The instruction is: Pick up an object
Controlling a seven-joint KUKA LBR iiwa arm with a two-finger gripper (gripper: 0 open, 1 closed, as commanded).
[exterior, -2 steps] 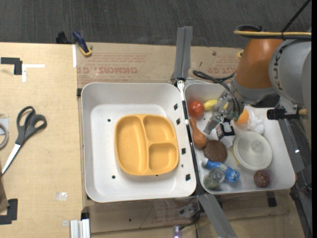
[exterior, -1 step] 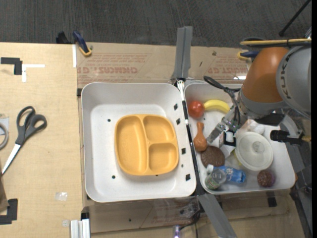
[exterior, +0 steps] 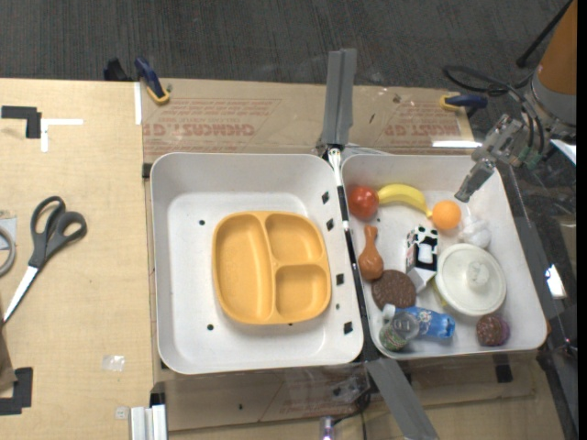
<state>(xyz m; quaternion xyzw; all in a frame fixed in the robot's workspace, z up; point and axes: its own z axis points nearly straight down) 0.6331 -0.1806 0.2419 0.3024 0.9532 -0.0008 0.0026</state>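
The right bin (exterior: 525,246) holds several toy foods: a red tomato (exterior: 363,200), a yellow banana (exterior: 404,194), an orange (exterior: 446,214), a brown drumstick (exterior: 370,255), a black-and-white carton (exterior: 423,247), a white lidded bowl (exterior: 470,279), a round brown patty (exterior: 395,290), a blue-labelled bottle (exterior: 418,326) and a dark plum (exterior: 492,330). My gripper (exterior: 470,183) hangs over the bin's far right corner, just up and to the right of the orange. Nothing is seen held in it.
In the left bin (exterior: 174,246) lies a yellow divided plate (exterior: 272,267). A flat cardboard sheet (exterior: 229,122) sits behind the bins, with blue clamps (exterior: 151,79) on its edge. Scissors (exterior: 46,236) rest on the bench at far left.
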